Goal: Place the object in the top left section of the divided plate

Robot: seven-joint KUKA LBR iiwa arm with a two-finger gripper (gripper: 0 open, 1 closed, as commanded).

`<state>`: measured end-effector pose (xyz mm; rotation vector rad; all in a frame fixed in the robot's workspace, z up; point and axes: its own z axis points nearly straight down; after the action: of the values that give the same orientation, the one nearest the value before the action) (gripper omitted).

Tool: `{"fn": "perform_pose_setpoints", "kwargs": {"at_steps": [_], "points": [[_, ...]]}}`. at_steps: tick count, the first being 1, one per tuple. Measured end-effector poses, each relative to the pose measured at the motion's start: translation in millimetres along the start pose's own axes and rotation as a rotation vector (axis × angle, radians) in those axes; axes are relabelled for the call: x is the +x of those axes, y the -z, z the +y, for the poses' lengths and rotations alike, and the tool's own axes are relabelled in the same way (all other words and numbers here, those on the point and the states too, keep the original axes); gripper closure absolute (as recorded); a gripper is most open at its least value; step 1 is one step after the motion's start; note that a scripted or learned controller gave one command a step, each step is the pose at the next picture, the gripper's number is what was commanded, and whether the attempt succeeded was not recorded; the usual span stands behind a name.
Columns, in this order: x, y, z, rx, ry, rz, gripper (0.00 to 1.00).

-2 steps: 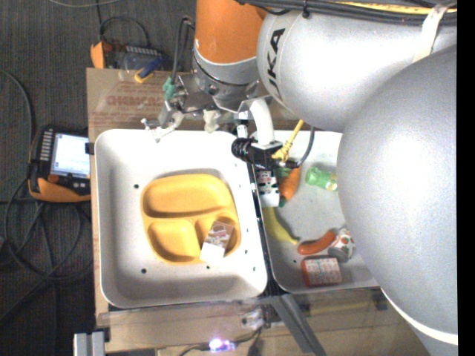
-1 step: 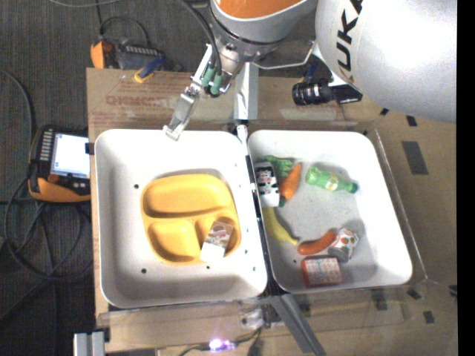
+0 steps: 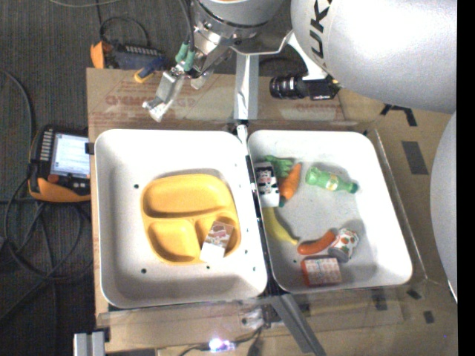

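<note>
One carton (image 3: pixel 217 239) lies in the lower right section of the yellow divided plate (image 3: pixel 182 199). Gripper (image 3: pixel 165 99) is raised behind the left bin (image 3: pixel 119 199), fingers apart, gripping nothing.

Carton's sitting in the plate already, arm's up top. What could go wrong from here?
1. The small carton lies in the yellow divided plate's lower right section, not the top left, so the placement looks wrong.
2. It leans on the plate's rim near a divider; a regrasp may tip it out.
3. The end effector hangs beyond the left bin, a long reach back.
</note>
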<state>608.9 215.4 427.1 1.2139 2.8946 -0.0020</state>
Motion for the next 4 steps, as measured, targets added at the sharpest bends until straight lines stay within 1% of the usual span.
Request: {"fn": "perform_pose_setpoints", "kwargs": {"at_steps": [4], "points": [[0.0, 0.2, 0.0, 0.0, 0.0, -0.001, 0.0]]}}
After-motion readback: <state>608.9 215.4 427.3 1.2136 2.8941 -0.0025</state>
